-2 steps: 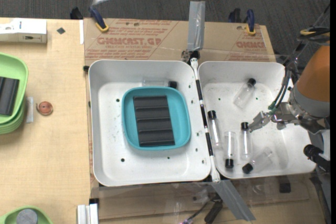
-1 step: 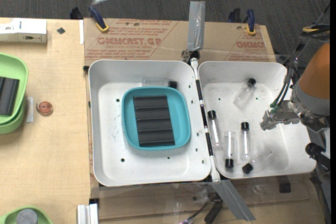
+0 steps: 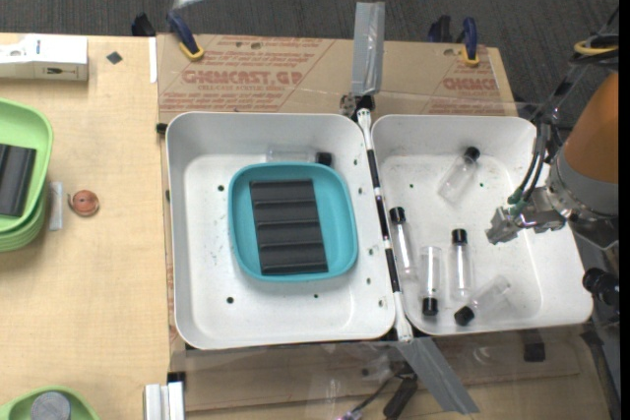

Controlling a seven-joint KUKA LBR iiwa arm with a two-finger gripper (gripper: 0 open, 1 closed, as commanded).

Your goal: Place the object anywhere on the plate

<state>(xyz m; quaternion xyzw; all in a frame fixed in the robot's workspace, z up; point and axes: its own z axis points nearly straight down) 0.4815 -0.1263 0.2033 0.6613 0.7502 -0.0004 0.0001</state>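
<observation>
Several vials lie loose in the right bin, the nearest one upright in view, just left of the claw; whether the claw is apart or together, I cannot tell. The plate waits in the left bin, well leftward.

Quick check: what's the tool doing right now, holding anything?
Tool: over the right bin, near the vials; open or shut cannot be told, no object seen in it.

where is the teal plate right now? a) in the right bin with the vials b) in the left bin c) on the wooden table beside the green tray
b, the teal plate sits in the left bin, while the clear vials lie in the right bin.
</observation>
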